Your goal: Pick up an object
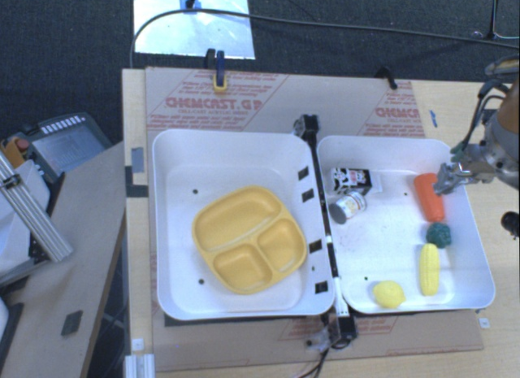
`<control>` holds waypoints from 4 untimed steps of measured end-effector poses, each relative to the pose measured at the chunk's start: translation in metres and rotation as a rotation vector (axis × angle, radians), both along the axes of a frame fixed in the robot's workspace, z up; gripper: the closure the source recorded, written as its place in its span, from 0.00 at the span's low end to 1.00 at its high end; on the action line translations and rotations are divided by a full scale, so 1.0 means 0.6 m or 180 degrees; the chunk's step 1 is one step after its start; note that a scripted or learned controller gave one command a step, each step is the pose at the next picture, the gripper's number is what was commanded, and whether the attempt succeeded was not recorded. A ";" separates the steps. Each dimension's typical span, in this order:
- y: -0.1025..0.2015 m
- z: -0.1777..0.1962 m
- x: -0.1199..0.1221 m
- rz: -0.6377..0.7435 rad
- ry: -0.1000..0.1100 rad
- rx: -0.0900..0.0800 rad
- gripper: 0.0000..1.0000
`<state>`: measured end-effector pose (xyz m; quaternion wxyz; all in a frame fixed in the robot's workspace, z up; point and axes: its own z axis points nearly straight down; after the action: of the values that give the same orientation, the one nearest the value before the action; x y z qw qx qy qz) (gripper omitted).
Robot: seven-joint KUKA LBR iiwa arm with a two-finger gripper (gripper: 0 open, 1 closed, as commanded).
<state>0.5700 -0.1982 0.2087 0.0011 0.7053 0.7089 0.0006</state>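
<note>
Lemon [389, 293] sits closest, at the right bin's [374, 238] front edge. Going left to right: yellow tray [248, 238] in the left bin [175, 206], then a little carton [352, 179] and can [348, 206], corn [429, 269], a green ball [439, 234] and the carrot [428, 196]. Gripper [452, 176] hangs just right of the carrot's top, nearly touching; can't tell how wide it is.

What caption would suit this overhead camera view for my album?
Robot gripper poised beside an orange carrot in the right bin; yellow divided tray in the left bin.
</note>
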 end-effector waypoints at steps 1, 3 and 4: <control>0.092 0.021 -0.002 0.0014 0.0000 0.0007 1.00; 0.264 0.036 -0.006 0.0016 -0.0001 0.0007 1.00; 0.361 0.050 -0.005 0.0017 0.0002 0.0008 1.00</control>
<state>0.5670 0.0183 0.2386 0.0000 0.7034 0.7108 0.0013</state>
